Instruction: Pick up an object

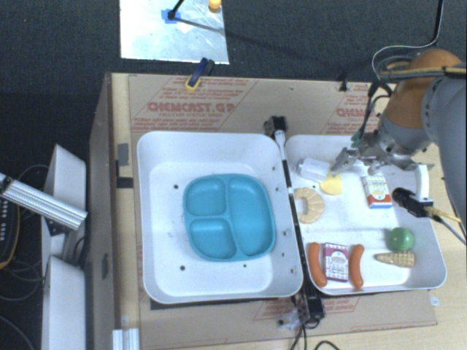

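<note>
My gripper (344, 162) hangs over the back of the right bin (436, 268), coming in from the right under the grey arm with its orange band (427, 58). Its tip points down and left, just above a small yellow piece (332, 187) and next to a white piece (313, 170). Nothing can be seen held in it. A red and white carton (376, 192) lies just to its right. A tan ring-shaped biscuit (310, 205) lies in front of the yellow piece.
The right bin's front part holds a green ball (400, 238), a cone (395, 259), two sausages (316, 263) and a small red box (336, 261) between them. A blue divided plate (228, 216) sits in the left bin (164, 268). A black and white part (413, 199) sticks out below the wrist.
</note>
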You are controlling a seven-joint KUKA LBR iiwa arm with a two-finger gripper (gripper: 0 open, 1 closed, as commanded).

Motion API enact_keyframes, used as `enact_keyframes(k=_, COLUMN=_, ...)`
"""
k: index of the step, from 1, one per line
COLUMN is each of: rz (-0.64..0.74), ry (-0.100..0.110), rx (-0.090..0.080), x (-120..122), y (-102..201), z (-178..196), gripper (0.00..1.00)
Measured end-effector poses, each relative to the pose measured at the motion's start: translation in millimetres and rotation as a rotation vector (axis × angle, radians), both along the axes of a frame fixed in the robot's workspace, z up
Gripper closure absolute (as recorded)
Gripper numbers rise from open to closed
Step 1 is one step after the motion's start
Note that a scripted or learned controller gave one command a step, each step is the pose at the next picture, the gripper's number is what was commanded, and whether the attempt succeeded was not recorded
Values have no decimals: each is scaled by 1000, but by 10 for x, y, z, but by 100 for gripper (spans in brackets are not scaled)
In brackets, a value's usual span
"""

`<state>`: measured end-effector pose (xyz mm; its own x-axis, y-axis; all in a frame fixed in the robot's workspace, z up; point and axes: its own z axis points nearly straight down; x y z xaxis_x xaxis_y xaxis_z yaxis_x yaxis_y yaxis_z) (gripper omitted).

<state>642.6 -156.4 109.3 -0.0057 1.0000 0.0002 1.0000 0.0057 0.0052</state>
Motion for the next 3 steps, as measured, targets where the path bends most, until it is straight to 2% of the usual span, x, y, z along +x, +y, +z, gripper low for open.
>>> enact_keyframes(k=1, rz=-8, ry=1, rx=-15, x=-63, y=259, z=-41, gripper=0)
enact_keyframes(k=2, rz=-8, ry=-11, rx=-19, x=28, y=233, z=-166, gripper=0)
enact_keyframes(k=3, rz=-8, ry=-9, rx=-22, x=112, y=260, z=-172, gripper=0)
